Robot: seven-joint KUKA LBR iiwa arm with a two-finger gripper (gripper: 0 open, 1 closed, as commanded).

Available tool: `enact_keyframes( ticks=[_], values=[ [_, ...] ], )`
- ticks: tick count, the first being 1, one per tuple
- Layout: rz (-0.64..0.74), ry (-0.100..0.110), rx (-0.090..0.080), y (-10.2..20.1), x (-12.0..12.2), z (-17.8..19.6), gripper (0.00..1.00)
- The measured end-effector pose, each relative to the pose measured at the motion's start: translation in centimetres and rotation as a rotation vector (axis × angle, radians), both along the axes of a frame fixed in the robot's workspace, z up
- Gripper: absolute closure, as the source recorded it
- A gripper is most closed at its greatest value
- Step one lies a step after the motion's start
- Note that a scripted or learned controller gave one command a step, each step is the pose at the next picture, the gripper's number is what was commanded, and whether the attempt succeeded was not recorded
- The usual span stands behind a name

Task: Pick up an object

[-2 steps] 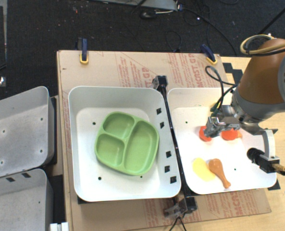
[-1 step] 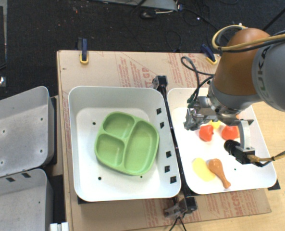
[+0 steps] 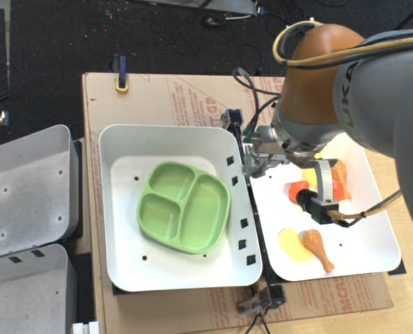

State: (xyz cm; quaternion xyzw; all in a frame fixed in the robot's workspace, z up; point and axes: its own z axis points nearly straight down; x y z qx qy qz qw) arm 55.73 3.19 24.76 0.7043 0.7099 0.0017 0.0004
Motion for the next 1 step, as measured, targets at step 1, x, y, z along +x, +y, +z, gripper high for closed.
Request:
enact_keyframes(
  ticks=[1],
  values=[
    [0.0, 0.002, -0.001, 5.09, 1.18, -1.14, 1.0]
  ],
)
